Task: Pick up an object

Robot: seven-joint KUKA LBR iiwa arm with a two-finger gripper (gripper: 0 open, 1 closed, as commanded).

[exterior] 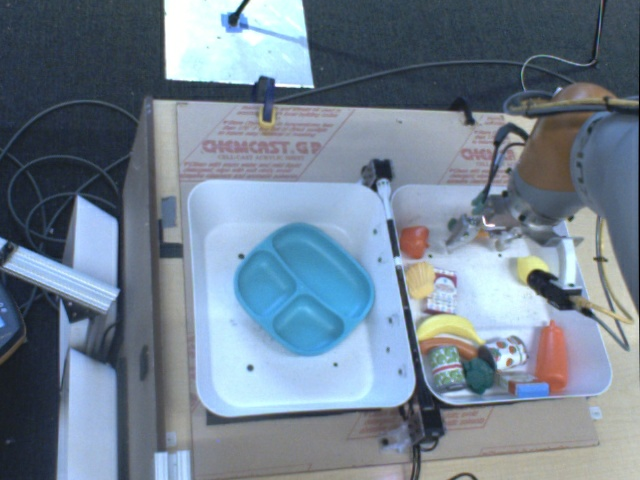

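My grey arm (610, 163) reaches in from the right, its orange band (548, 153) sitting just above the wrist. The wrist bends down and to the left over the far part of the right bin (598, 368), with my gripper (478, 226) low above that bin's floor, pointing toward its left wall.

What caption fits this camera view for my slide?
Robot pincer hovers over the toy-filled right bin; a blue plate sits in the left.

Bright, even overhead light, soft shadows, mild overall blur, glare on white bins (300, 393).
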